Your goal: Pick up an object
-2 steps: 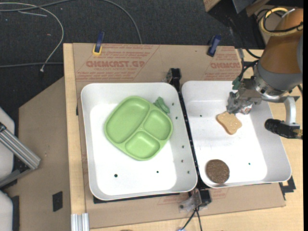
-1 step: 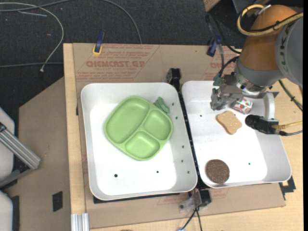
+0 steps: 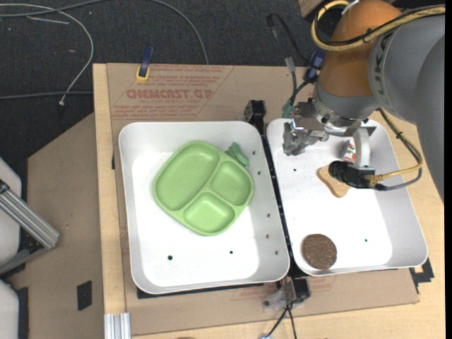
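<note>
Two bins: left bin (image 3: pixel 141 260) bears a green divided plate (image 3: pixel 203 186); right bin (image 3: pixel 395 246) bears the rest.
Gripper (image 3: pixel 296 141): low over right bin's far left corner; open or closed cannot be told.
Candidate: tan wooden piece (image 3: pixel 332 179), just right and nearer, long axis running left-far to right-near.
Alternate: brown disc (image 3: pixel 319 251), near edge, well apart.
Judgement: tan piece is closest.

Smooth green plastic tray (image 3: pixel 203 187), glossy white bins (image 3: pixel 141 189), matt brown cardboard (image 3: pixel 169 90)

Red print "CHEMCAST GP" on the cardboard sheet (image 3: pixel 169 92), upside-down lettering, partly faint
</note>
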Controlling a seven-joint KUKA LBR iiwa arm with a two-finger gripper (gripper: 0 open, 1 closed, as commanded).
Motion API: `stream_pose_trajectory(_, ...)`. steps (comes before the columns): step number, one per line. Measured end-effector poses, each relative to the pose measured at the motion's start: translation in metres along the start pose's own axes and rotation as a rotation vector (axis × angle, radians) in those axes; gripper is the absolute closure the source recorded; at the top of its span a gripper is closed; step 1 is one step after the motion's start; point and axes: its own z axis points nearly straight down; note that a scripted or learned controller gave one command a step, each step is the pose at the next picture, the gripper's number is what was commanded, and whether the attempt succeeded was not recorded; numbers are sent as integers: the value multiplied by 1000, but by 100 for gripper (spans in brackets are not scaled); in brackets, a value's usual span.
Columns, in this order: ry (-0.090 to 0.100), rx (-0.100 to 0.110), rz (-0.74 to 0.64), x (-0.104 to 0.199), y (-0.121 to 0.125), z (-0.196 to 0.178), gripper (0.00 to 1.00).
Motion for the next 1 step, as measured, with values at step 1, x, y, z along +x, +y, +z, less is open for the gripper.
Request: stream_pose_trajectory(1, 0, 0, -1, 56, 16, 4, 100)
